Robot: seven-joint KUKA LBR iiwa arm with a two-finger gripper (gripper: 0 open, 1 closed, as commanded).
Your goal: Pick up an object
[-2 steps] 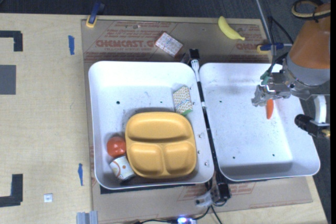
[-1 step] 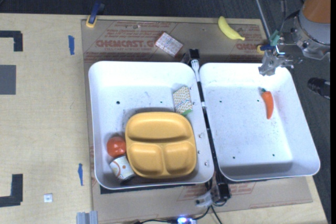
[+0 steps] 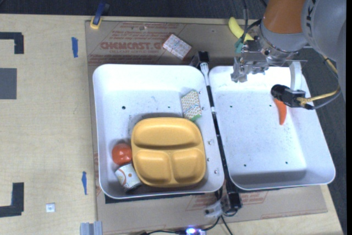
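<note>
Our gripper (image 3: 240,75) hovers above the right bin (image 3: 264,173), near its far left corner, holding nothing, and we cannot tell its spread. The orange carrot (image 3: 282,111) lies well apart from it; dropping straight down risks grabbing bare plastic.

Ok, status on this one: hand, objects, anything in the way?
Hand over right bin's far-left corner, nothing between fingers. Orange carrot-like piece lies apart in that bin. Yellow tray, other bits in left bin. Path unobstructed.
</note>
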